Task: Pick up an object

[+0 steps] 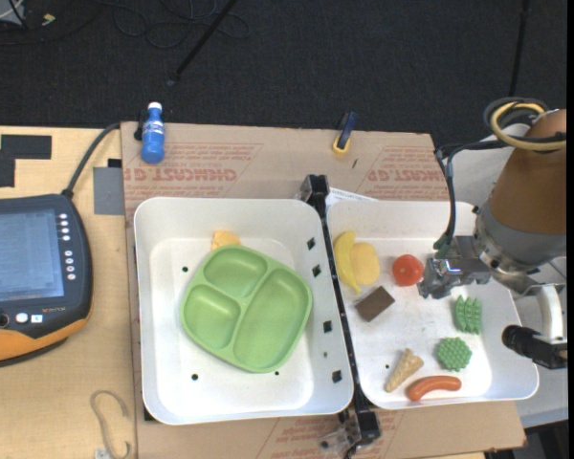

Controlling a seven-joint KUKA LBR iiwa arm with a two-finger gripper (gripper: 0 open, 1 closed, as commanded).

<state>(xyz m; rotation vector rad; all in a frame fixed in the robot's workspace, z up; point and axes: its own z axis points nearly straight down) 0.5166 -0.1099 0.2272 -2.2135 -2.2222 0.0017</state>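
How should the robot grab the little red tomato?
Probably from straight above, with the fingers closing across the round middle of the red tomato. It is a small ball lying apart from the yellow banana and brown block, so there is room on its sides. The gripper sits just beside it.

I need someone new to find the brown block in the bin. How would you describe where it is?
Look in the right-hand white bin, the one without the green plate. Near its left wall, just below the yellow banana and down-left of the red tomato, lies the brown block. It is the only dark, flat, square-edged piece there.
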